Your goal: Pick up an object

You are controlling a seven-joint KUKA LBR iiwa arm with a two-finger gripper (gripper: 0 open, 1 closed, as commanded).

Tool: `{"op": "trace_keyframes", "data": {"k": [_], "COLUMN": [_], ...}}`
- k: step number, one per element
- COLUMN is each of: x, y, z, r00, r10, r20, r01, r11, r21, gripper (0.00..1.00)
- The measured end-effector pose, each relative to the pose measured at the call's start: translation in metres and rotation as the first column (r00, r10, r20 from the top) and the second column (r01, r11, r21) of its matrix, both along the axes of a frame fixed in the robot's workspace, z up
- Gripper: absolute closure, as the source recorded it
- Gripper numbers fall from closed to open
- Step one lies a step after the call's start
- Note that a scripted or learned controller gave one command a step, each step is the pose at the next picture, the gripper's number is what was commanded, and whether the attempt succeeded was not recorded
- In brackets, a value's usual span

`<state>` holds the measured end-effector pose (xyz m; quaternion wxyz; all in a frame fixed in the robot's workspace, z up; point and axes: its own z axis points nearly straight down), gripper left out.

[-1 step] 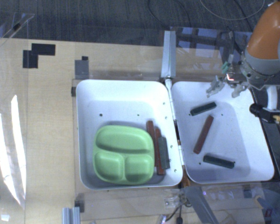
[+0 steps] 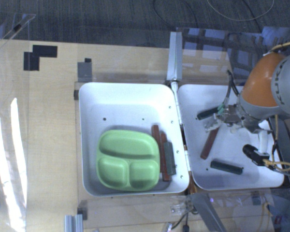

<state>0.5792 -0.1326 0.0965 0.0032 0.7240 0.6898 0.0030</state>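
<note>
Claw (image 2: 216, 122) sits low in the right white bin (image 2: 198, 175), can't tell its finger state, tip right at the upper end of the slim reddish-brown stick (image 2: 209, 144), so an end grab risks pivot and slip; dark grey bar (image 2: 226, 166) lies nearer, green divided tray (image 2: 128, 159) left.

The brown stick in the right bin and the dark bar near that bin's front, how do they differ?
The brown stick is reddish brown; the dark bar is nearly black. The stick lies steeply slanted, running from the claw down toward the bin's front, while the bar lies almost level along the front. The stick's upper end sits right at the claw; the bar lies apart from it. Both are slim, straight pieces lying flat on the right bin's floor.
</note>
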Motion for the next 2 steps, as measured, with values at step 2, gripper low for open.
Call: {"op": "trace_keyframes", "data": {"k": [2], "x": [0.059], "y": [0.092], "z": [0.09], "r00": [0.999], "r10": [0.04], "r20": [-0.001], "r01": [-0.04], "r11": [0.999], "r21": [0.001], "gripper": [1.0]}}
